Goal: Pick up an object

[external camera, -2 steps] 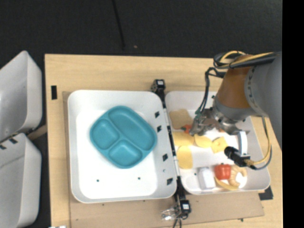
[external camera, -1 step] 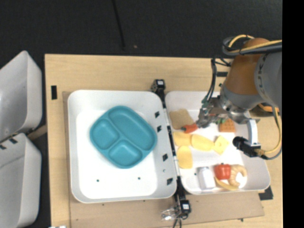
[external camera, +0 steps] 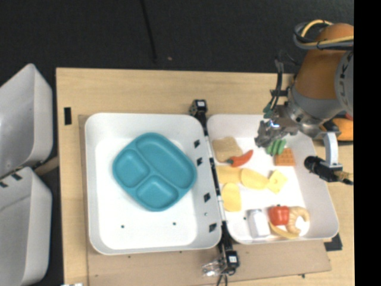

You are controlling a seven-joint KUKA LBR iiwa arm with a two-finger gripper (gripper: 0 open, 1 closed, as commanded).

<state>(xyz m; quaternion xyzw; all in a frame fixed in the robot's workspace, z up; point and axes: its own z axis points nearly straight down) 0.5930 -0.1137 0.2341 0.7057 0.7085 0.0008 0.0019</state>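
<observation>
At the left of the frame, the left white bin (external camera: 101,219) holds a teal plastic divided plate (external camera: 154,170), three-sectioned and lying flat near the bin's middle. It is wide, stiff and smooth, so I judge it a poor thing for a two-finger pinch except at its rim.

Moving right across the divider, the right white bin (external camera: 318,210) carries a scatter of toy food. Near its upper left lies a tan slice of toy bread (external camera: 225,148), and just beside it a small red chili pepper (external camera: 242,158). Below these sit pale yellow pieces (external camera: 254,179), flat and wedge-like, with another rounded yellow piece (external camera: 231,196) lower down. At the lower part of the bin are a small white block (external camera: 258,223) and a red pepper-shaped toy (external camera: 279,214) resting against a cream ring-shaped piece (external camera: 297,222).

Further right, toward the upper right of the bin, is a green toy vegetable (external camera: 278,146), touching an orange waffle-textured block (external camera: 285,157). The gripper (external camera: 269,137) hangs right above the green piece; whether it is spread or pinching I cannot tell.

All these toys look light, hard plastic, likely slippery and apt to skid when nudged. The green piece seems the nearest candidate: I would take it across its narrow width, squarely, since its neighbour crowds one side.
</observation>
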